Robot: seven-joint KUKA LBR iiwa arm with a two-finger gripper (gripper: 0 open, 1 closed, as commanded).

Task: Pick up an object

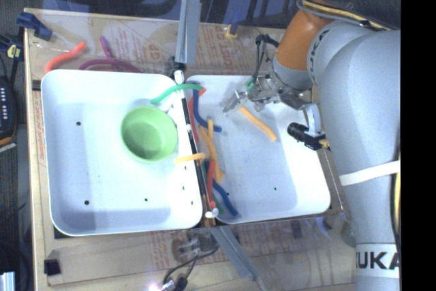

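1. A slim orange stick is seen lying on the floor of the right bin, in its upper half, slanting from upper left to lower right.
2. The gripper is seen just beside the upper left end of that stick, low over the bin floor; nothing can be made out between its fingers, and whether they are spread or pressed together cannot be told.
3. The grey arm with its orange band is seen reaching in from the right, across the right bin's upper right corner.
4. Along the left wall of the right bin a cluster of long thin pieces is found: a blue strip, a red strip and a second orange stick, overlapping one another lengthwise.
5. A green strip is draped over the divide between the two bins near their upper edge, and a short yellow piece lies across the same divide lower down.
6. A green bowl is seen upright in the left bin, towards its right side.
7. Both bins rest side by side on the counter, on which a pink loop and an orange-red piece lie beyond the left bin.
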